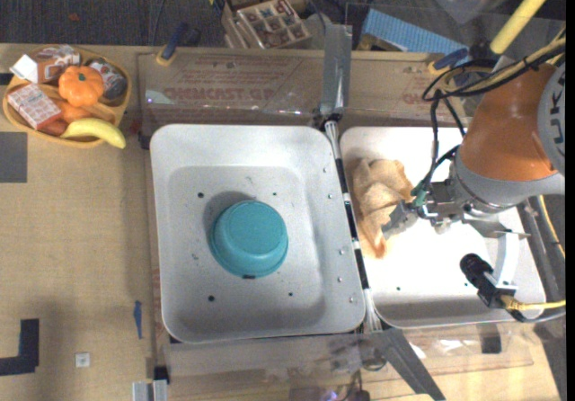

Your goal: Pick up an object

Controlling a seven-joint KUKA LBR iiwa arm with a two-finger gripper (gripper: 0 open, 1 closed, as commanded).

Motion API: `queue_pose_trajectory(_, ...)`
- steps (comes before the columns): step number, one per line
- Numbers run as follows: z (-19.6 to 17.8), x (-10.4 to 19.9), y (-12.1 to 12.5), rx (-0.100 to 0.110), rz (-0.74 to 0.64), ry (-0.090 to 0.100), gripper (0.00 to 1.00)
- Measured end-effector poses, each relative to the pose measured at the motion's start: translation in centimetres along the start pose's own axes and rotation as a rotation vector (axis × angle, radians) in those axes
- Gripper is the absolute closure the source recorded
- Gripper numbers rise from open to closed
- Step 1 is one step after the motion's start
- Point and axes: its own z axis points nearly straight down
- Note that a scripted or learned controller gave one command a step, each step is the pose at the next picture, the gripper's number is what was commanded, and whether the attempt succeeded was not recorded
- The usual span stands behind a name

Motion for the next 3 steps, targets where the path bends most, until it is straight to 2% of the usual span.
queue_pose_trajectory(1, 3.7, -5.5, 4.8, -0.003, -0.018, -0.001, 0.00)
queue_pose_trajectory(2, 8.5, -3.5, 8.3, -0.023, -0.200, -0.006, 0.00)
queue_pose_trajectory(3, 7.3, -3.3, 8.8, -0.034, -0.200, -0.003, 1.00)
